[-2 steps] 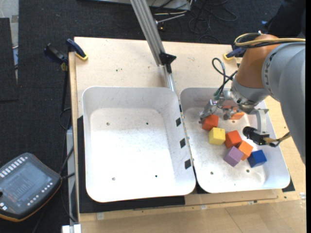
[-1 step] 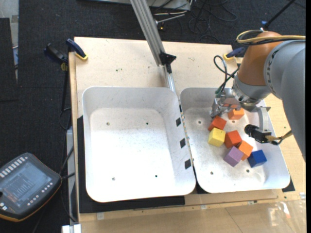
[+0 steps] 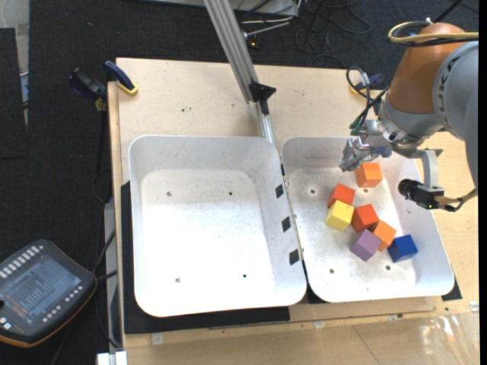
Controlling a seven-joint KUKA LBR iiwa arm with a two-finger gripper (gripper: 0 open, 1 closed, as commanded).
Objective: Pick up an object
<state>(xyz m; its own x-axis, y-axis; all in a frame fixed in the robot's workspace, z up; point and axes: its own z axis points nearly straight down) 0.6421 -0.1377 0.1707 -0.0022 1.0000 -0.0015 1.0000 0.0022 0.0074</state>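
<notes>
A pale tabletop sits on dark flooring strewn with cables; on it you see two shallow white bins side by side, the left bin and the right bin, their inner rims touching along a seam marked by small black tabs; a metal rail slants from the top edge down to that seam; a blue-and-yellow clamp grips the tabletop's far left corner; a pendant lies off the tabletop at lower left. The arm, grey with an orange band, enters from the right; its tool hangs over the far part of the right bin, just beside the far orange cube; you cannot tell whether the tool is open or closed, and no cube is visibly caught in it. The cubes all lie in the right bin: the far orange cube stands slightly apart; nearer you, a red cube touches a yellow cube; an orange-red cube sits beside the yellow one; a purple cube and an orange cube adjoin; a blue cube lies just right of those.
</notes>
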